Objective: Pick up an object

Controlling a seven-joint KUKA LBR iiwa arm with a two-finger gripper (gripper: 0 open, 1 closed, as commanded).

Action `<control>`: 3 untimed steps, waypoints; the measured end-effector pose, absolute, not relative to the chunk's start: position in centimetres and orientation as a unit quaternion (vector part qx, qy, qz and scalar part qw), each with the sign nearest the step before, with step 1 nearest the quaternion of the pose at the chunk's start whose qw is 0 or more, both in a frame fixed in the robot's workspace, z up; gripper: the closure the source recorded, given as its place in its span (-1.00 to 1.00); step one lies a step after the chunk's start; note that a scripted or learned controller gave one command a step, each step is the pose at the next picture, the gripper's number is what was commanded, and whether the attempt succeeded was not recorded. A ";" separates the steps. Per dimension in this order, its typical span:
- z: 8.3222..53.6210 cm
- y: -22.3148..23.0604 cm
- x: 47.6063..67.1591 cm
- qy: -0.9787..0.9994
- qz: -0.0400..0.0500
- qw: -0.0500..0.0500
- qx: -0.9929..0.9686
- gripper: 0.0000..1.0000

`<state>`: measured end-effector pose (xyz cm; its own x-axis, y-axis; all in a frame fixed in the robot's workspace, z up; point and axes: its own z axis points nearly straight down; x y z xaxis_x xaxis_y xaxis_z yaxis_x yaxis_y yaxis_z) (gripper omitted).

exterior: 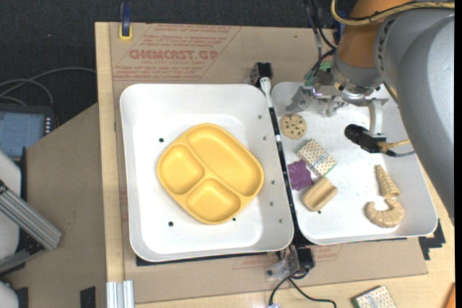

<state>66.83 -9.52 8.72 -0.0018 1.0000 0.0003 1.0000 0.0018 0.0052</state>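
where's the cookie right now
The cookie lies in the right bin, near its upper left corner, just above the patterned block.

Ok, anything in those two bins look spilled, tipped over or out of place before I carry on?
Nothing spilled or broken. The yellow divided plate sits askew in the left bin, corners turned toward the walls. In the right bin, the cookie, patterned block and purple piece crowd the left wall.

In my right bin (339, 227) lie a round cookie (293, 126), a checkered packet (317, 156), a purple piece (299, 174), a tan block (319, 194) and a curled pastry (386, 200).
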 end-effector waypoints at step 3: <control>8.5 -10.5 56.8 0.708 0.001 0.003 0.706 -1.00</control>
